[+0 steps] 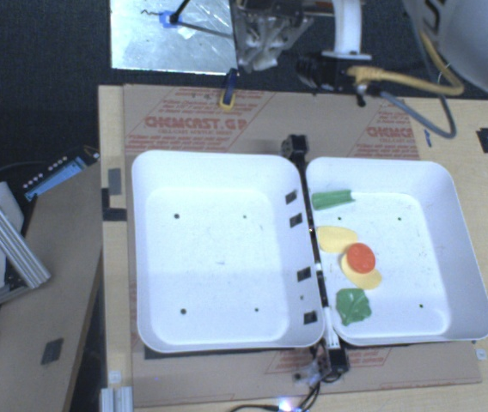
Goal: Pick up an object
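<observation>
The right bin [460, 230] holds several small objects along its left side. A green pod [332, 199] lies at the back. In front of it is a pale yellow piece [337, 237], then an orange-red round piece [361, 257] resting on another yellow piece [366, 277]. A green leafy lump [352, 305] lies nearest the front. My gripper [258, 57] hangs high at the top of the view, behind the bins and far from every object, with nothing seen in it.
The left bin [218, 256] sits beside the right one, joined by black clips [300, 221]. A shiny metal sheet [167, 20] lies at the back left. A yellow cable [399, 80] runs off the arm. An aluminium frame [3, 239] stands at the left.
</observation>
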